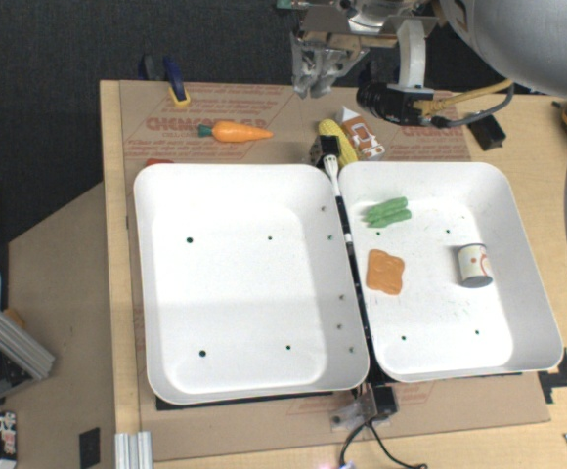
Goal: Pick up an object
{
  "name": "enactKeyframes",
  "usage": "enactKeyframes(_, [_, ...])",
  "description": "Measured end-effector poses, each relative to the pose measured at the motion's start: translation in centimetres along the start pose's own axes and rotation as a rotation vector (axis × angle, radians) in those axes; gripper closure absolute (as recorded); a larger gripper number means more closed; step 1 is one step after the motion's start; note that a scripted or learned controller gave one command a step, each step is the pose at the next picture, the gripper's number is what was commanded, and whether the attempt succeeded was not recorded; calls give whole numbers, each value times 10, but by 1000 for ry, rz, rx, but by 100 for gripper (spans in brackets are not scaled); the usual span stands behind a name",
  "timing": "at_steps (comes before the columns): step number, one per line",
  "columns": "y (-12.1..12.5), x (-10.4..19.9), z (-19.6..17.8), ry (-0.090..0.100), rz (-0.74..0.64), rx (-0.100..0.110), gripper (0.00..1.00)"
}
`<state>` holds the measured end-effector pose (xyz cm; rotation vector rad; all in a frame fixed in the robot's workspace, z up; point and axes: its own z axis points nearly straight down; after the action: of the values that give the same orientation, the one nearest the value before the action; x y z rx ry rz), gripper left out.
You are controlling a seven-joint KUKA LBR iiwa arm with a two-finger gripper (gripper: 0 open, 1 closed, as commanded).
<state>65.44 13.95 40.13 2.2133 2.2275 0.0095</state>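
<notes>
The tool (315, 74) hangs high at the far edge of the table (117, 213), beyond both bins, and its metal fingers point down with nothing seen between them; whether they are spread or closed cannot be told from this angle. Two shallow white bins sit side by side below and nearer than the tool: the left bin (166, 203), nearer the camera and a little to the tool's left, and the right bin (518, 262), nearer and to the tool's right. Three things lie in the right bin, well apart from the tool: one green bean pod (387, 212), ridged and lying flat, closest to the tool of the three; one orange flat piece (385, 272) with rounded corners, like a slice of toast or a cracker, just beyond the pod from the tool; and one small white cylinder (473, 264) with a grey end and a red mark on its side, lying on its side farthest to the right. On the brown board outside the bins, one toy carrot (235, 132) with a green tip lies near the tool, below and to its left, and one yellow corn cob (333, 139) lies just below the tool, beside one small brown packet (364, 139).
</notes>
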Motion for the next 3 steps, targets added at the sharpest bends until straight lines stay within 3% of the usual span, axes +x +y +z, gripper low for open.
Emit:
enactKeyframes(1, [-25,50,-41,0,0,-2,100])
enactKeyframes(2, [-83,86,-136,4,-1,-7,100])
enactKeyframes(3, [-177,88,-137,-1,1,6,100])
